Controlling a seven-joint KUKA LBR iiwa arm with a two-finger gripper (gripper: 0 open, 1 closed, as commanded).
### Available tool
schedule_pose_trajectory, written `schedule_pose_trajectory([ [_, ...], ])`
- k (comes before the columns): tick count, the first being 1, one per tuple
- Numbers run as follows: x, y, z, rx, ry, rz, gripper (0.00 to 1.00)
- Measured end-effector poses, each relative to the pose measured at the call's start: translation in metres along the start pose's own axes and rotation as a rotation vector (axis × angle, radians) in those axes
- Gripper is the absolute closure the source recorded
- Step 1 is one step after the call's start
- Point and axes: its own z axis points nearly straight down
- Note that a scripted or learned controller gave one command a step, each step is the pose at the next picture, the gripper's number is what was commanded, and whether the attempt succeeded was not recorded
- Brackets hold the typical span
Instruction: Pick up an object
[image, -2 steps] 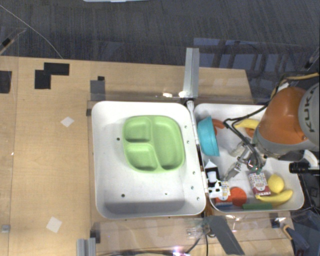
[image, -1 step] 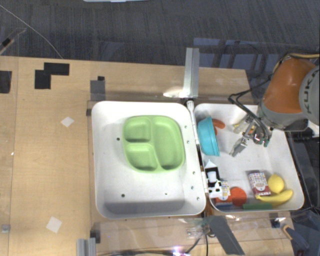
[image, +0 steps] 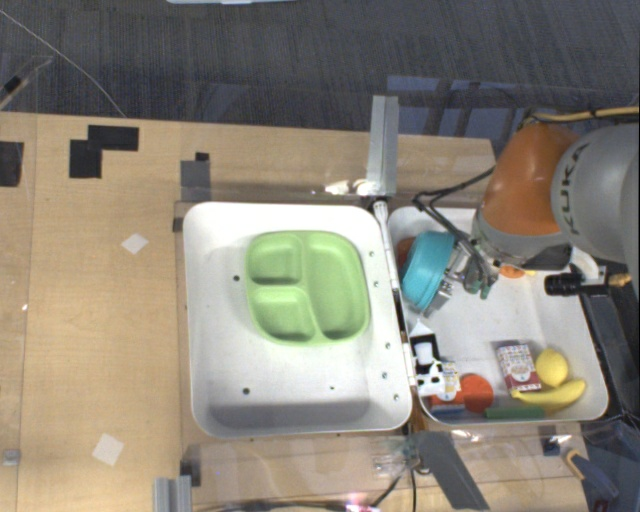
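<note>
A teal bowl (image: 424, 270) is tipped on its side at the left end of the right bin (image: 590, 340), its opening facing right. My gripper (image: 464, 282) hangs right against the bowl's open side, below the orange wrist band. The fingers are closed on the bowl's rim. Lower in the same bin lie a small printed carton (image: 515, 364), a yellow lemon (image: 553, 367), a banana (image: 551, 395), a red ball (image: 477, 390) and a black-and-white pack (image: 428, 366).
The left bin (image: 215, 300) holds a green divided plate (image: 305, 286). A reddish item (image: 404, 248) peeks out behind the bowl. The grey arm covers the right bin's upper right part. A metal post (image: 384, 140) stands between the bins at the back.
</note>
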Motion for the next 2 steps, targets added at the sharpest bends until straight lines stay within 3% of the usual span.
schedule_pose_trajectory([
  [1, -0.020, 0.008, 0.001, 0.018, 0.020, 0.092, 0.00],
  [2, -0.036, 0.003, 0.002, 0.030, 0.013, 0.279, 0.00],
])
